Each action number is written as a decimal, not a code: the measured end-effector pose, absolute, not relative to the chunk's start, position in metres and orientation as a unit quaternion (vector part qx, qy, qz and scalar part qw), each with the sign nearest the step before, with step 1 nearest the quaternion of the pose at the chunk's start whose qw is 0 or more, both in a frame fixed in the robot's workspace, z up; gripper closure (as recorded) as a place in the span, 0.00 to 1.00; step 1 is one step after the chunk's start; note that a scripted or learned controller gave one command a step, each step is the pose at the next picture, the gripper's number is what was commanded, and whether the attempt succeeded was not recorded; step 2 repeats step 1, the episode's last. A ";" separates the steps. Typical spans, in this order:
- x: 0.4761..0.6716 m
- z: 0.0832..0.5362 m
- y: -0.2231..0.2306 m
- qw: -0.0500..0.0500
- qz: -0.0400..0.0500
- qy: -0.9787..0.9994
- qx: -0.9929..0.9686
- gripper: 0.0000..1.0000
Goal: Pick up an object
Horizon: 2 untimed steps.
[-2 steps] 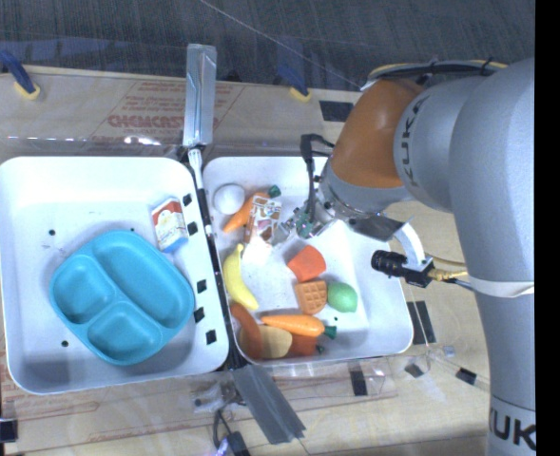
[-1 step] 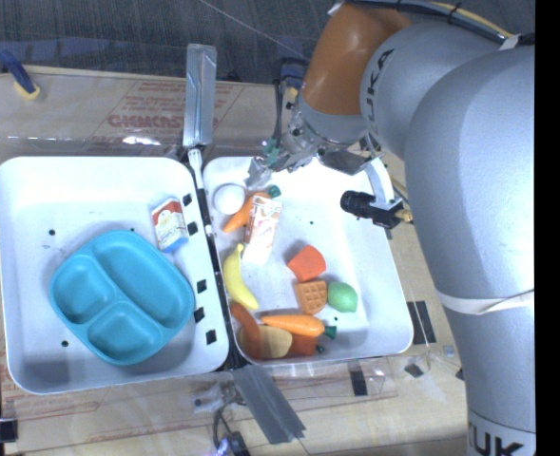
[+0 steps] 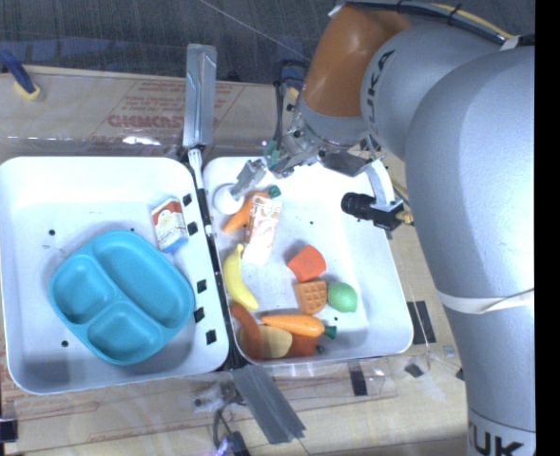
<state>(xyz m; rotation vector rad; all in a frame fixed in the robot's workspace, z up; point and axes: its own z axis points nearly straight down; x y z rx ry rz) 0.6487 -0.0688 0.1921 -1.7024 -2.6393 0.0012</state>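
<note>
Toy food fills my right bin (image 3: 379, 293): banana (image 3: 236, 278), carrot (image 3: 294, 325), green ball (image 3: 342, 297), a carton (image 3: 260, 226). Pincer (image 3: 260, 171) hangs over its far-left corner; I cannot tell its opening. Left bin (image 3: 32, 255) holds a blue tray (image 3: 118, 297) and small box (image 3: 169, 224).

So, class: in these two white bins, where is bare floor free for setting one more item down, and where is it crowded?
Left bin: bare floor along the back wall, behind the blue tray and small carton. Right bin: a bare patch right of the orange block. Crowded: front corner, around the banana, carrot and green ball.
</note>
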 end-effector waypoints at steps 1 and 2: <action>0.622 0.103 -0.117 -0.002 -0.001 -0.853 -0.521 0.00; 0.622 0.103 -0.117 -0.002 -0.001 -0.853 -0.521 0.00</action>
